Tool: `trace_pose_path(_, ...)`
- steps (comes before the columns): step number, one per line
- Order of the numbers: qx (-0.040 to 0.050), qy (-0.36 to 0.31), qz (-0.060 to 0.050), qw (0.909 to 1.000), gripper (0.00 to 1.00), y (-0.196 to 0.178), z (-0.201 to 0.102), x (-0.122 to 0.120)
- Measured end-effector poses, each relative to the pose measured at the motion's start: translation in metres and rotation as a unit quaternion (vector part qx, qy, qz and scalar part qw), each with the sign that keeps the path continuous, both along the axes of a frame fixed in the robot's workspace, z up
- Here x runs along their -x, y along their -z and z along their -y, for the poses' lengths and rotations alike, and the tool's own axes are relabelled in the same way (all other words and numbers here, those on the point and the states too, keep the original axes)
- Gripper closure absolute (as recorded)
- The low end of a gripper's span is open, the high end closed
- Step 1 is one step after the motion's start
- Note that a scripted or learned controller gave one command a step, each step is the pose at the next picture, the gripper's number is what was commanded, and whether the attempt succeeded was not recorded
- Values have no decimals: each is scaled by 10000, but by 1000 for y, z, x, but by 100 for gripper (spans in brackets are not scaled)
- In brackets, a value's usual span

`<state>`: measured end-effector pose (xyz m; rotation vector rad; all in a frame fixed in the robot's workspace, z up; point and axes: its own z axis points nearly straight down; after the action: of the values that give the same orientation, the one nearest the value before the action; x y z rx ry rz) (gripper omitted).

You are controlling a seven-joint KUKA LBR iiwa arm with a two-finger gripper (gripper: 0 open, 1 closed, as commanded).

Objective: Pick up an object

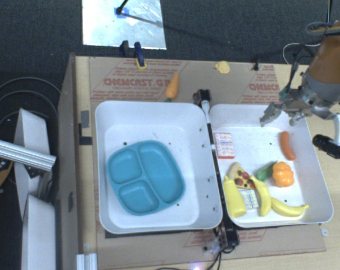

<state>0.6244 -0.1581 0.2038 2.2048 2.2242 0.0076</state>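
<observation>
Pincer (pixel 284 113): two grey fingers spread apart, nothing between them, hanging over the far right corner of the right bin (pixel 321 196). Carried by the grey arm with its orange band (pixel 331 61), entering from the right.

Right bin, contents:
- Orange sausage-shaped piece (pixel 286 145), near the right wall, just below the pincer and apart from it.
- Small orange pumpkin-like toy (pixel 282 174) with a green leaf piece (pixel 266 170) touching its left side, mid-right of the bin.
- Banana (pixel 289 208), lying along the near edge toward the right corner.
- Second yellow curved piece (pixel 264 196), upright-ish, between the banana and the yellow packet.
- Yellow packet with a printed label (pixel 239 198), near the near-left corner, beside the centre divider.
- Pizza-slice toy (pixel 241 176) with dark red spots, touching the top of the yellow packet.
- White card with red print (pixel 223 144), flat against the left wall.

Left bin (pixel 110 117), contents:
- Blue three-compartment tray (pixel 145 176), lying flat in the middle toward the near edge.

Bench (pixel 130 77), cardboard-covered, outside the bins:
- Orange carrot-shaped item (pixel 172 86), just beyond the far edge of the left bin.
- Small yellow lump (pixel 222 67), near the far edge of the bench.
- Blue clamp (pixel 137 50) at the far edge.
</observation>
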Motion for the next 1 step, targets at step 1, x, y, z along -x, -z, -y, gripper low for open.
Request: trace_pose_path(1,1,17,-2,10000,0,-55,31,-33)
